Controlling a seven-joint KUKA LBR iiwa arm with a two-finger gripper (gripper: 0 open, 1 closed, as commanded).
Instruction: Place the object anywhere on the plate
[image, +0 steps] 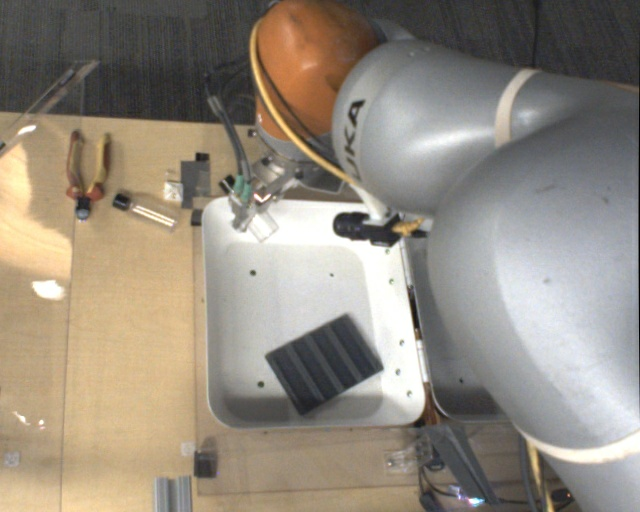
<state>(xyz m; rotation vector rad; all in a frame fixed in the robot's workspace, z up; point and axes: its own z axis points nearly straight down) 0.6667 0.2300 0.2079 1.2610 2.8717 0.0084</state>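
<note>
Pale wood covers the bench (120, 330) at your far left, with a few loose things on it. Near the top you see a pair of pliers (86, 168) with red and yellow handles, lying with the handles pointing away from you. Just right of them is a small clear tube (146, 209) with a dark cap, lying on its side. A small black fitting (196, 177) sits a little further right, close to the top left corner of the left bin (216, 330). Lower down, a small dark block (205, 462) rests on the wood just below that bin's front left corner.

Moving right, the left bin is white and shallow. The gripper (252, 208) hangs over its top left corner, beside the rim, among green and grey cables. You cannot tell from this angle whether it is open or closed, and nothing is visibly held in it.

The task's thing, as far as you can judge, is the black ribbed slab (324, 364). It lies flat on the bin floor, low and right of centre, turned at a slant to the walls and well apart from the gripper.

Further right, the grey arm (520, 240) with its orange band (305, 60) reaches across. It covers most of the right bin (462, 402), leaving you a strip of its floor near the front.
</note>
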